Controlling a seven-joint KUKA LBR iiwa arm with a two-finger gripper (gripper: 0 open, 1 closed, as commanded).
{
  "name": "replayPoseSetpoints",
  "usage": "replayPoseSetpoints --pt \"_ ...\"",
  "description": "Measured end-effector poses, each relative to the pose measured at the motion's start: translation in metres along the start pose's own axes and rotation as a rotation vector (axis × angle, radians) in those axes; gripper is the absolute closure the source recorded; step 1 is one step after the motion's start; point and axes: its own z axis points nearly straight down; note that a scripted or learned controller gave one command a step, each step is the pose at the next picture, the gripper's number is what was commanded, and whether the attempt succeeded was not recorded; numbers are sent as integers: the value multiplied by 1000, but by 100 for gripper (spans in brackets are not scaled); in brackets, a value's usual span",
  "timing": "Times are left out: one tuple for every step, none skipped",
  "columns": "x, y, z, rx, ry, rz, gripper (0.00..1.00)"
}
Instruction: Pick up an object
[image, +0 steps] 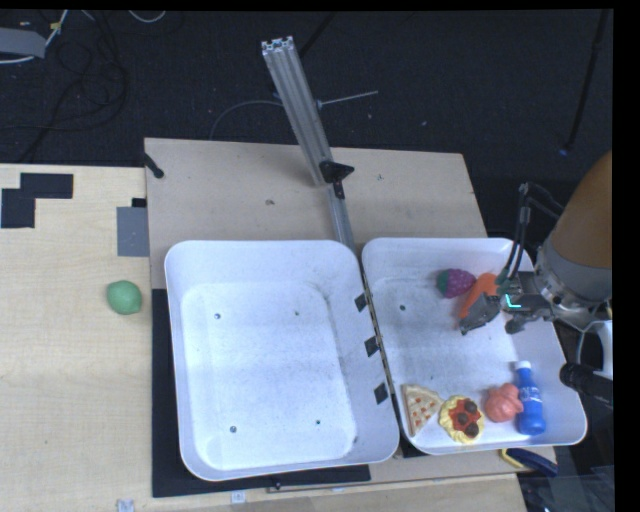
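My gripper (498, 318) hangs low over the right bin (420, 262), near its far right side. It is open, its two dark fingers spread with nothing between them. An orange carrot-like toy (482, 289) lies just beyond the left finger (477, 317), close to it or touching it. A purple grape bunch (455, 282) sits beside the carrot on its left. Along the bin's near edge lie a pizza slice (420, 407), a round red and yellow toy (461, 418), a pink toy (503, 402) and a blue bottle (529, 402).
The left bin (200, 262) stands beside the right one, joined by dark clips. A green ball (125, 297) rests on the bench to the far left. A metal rail (305, 110) slants in from behind the bins.
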Motion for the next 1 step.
replayPoseSetpoints --pt "0 0 0 0 0 0 0"
